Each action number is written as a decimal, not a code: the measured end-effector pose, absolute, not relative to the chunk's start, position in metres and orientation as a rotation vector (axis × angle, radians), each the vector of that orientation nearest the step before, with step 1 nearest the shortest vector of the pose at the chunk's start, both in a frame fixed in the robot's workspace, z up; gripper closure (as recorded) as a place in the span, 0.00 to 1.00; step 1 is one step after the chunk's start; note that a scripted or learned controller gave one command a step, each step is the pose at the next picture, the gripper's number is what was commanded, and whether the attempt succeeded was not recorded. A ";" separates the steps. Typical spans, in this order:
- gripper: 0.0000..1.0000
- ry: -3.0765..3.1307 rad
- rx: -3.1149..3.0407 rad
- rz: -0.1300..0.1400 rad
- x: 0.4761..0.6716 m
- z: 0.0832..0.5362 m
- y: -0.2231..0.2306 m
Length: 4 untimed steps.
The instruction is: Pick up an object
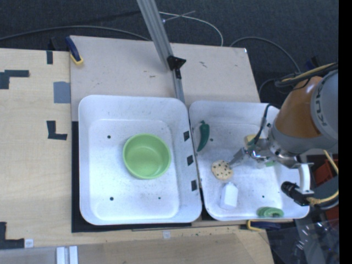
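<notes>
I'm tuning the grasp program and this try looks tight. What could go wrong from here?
The end effector sits low in the right bin, just beside the cookie, so it may nudge the cookie away rather than grasp it. The white block lies close to the cookie and could get bumped or caught along with it.

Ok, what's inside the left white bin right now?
The left shallow white bin holds one round light-green plastic bowl, upright near its middle. The bowl's own inside looks bare. The patch of bin floor under the bowl is covered.

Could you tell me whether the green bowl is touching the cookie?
Apart: the camera view shows the green bowl in the left bin and the cookie in the right bin.
</notes>
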<state>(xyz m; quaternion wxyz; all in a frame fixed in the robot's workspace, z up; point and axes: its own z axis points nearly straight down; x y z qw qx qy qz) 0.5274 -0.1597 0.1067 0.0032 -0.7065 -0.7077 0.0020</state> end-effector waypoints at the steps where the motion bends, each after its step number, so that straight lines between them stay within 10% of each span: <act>1: 1.00 -2.220 -2.217 0.004 0.528 0.119 -0.160; 4: 1.00 -2.223 -2.221 -0.001 0.519 0.241 -0.175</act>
